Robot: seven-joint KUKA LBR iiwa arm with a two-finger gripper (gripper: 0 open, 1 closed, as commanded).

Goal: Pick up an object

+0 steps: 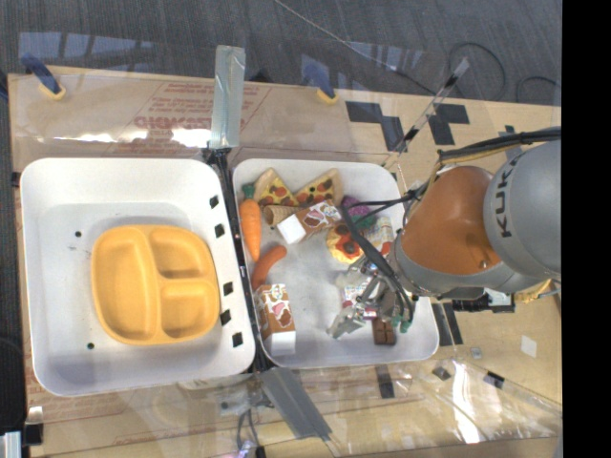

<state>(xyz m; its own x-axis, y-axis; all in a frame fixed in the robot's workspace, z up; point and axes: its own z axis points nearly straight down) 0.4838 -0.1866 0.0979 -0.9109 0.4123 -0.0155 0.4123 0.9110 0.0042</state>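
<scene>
Over the right bin (416,346), near its lower right corner, the gripper (368,305) hangs low among toy food; whether its digits are spread or closed cannot be told, clutter and glare mask them. No object visibly held. Judgement: the step is the descent to a grasp, and it would go best by settling on one isolated item, squarely, clear of the bin wall. Candidates relative to the gripper: small brown block (384,333) just below right, yellow piece (344,244) just above, sausage (267,263) and carrot (250,229) well to the left, carton (276,319) lower left, pizza slices (296,192) far above. Left bin (57,194), well left of the gripper, holds a yellow divided tray (153,282), nothing in its compartments.
</scene>
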